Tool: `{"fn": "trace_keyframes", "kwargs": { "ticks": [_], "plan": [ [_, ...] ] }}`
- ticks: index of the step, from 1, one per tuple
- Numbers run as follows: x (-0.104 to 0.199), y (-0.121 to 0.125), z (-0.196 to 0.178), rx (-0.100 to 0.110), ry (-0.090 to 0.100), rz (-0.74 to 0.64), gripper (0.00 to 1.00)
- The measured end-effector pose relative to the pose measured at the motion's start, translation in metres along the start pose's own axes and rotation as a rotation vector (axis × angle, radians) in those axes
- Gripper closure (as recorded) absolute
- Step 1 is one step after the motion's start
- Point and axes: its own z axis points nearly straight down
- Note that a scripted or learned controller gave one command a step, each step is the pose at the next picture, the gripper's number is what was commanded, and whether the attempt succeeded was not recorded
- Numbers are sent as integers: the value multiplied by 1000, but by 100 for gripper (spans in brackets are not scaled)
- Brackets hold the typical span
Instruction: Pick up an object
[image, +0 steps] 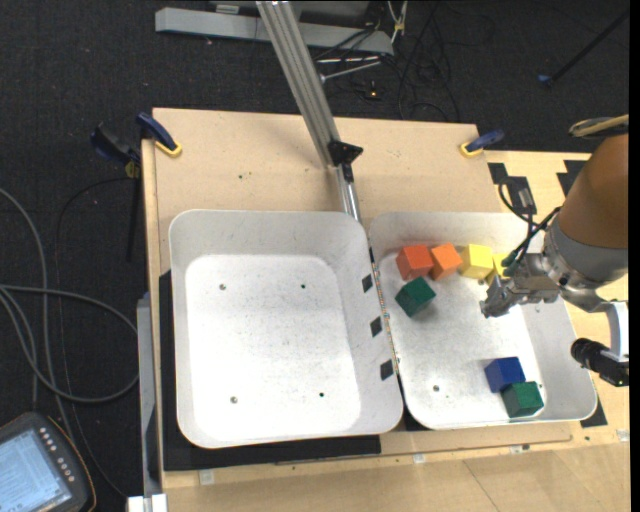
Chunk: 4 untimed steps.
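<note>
From above, the end effector (497, 300) hangs low in the right bin (470, 410), just beside the yellow block (480, 261). I'd centre it squarely over that block before descending. Whether it's spread or pressed together I cannot tell; the arm's bulk hides the bin's right rim.

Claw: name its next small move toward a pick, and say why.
Probably a short shift toward the yellow block before descending. The claw sits low in the right bin, just below and right of that block, which ends the row with two orange blocks, so it looks nearest.
</note>
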Motion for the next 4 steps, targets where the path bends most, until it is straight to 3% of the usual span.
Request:
{"fn": "trace_keyframes", "kwargs": {
  "ticks": [2, 4],
  "plan": [
    [90, 32, -21, -4, 1, -7, 100],
    [181, 80, -15, -5, 2, -7, 100]
  ]
}}
